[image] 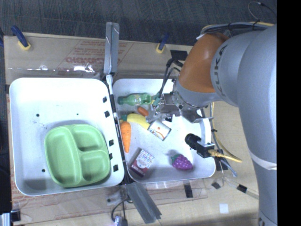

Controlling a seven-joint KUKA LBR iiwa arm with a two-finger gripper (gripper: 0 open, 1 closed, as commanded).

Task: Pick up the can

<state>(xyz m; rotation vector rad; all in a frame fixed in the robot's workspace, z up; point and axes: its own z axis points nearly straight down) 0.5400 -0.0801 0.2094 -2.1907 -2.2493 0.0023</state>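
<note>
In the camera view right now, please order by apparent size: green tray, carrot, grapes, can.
1. Green tray, clearly largest.
2. Carrot and can look alike; no ranking.
3. Grapes, smallest.

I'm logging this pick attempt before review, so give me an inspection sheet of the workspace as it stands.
Surface: two white bins side by side; left bin, right bin.
Job's things: can lying near the right bin's front edge, untouched.
Clutter: green tray in the left bin; bottle, banana, carrot, carton, grapes in the right bin.
Grippers: gripper low over the carton; finger state unclear.
Cables: black cable along the wrist.
Surroundings: blue clamps on cardboard backing.
</note>
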